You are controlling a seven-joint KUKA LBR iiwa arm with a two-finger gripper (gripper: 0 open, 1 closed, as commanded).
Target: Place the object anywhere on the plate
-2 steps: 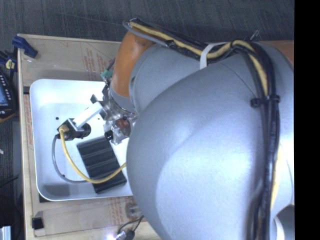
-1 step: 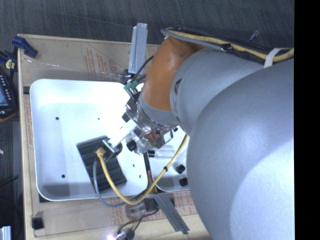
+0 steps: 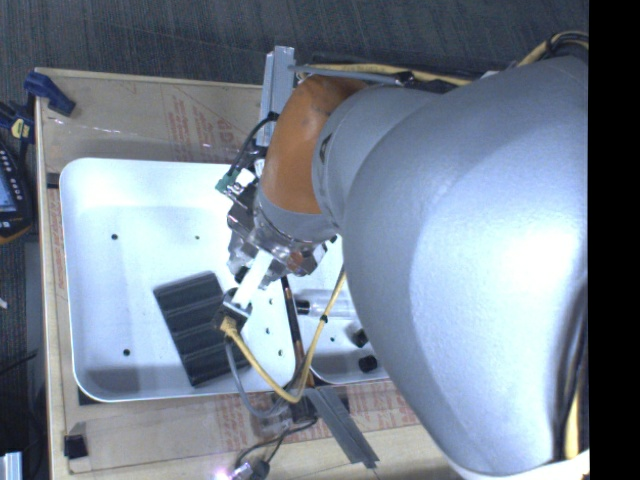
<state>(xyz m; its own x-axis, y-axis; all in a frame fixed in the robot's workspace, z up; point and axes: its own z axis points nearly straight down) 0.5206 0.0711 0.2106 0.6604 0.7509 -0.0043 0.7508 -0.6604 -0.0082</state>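
Claw (image 3: pixel 258 268) hangs over the inner edge of the left bin (image 3: pixel 110 208), at the end of the grey arm (image 3: pixel 460 268), whose bulk covers most of the right bin (image 3: pixel 335 373). Whether the claw is spread or pressed together I cannot tell, since the wrist and its orange band (image 3: pixel 295 148) hide it from above. Nothing can be seen held in it.

Just below and to the left of the claw, a black ribbed block (image 3: pixel 195 328) lies flat on the left bin's floor, set at a slant, its lower end near the bin's front wall. Whether the claw touches it I cannot tell. Below and to the right of the claw, two small dark things (image 3: pixel 362 351) sit in the visible strip of the right bin. Far up and left of the claw, a blue clamp (image 3: pixel 48 93) grips the desk (image 3: pixel 150 118) corner.
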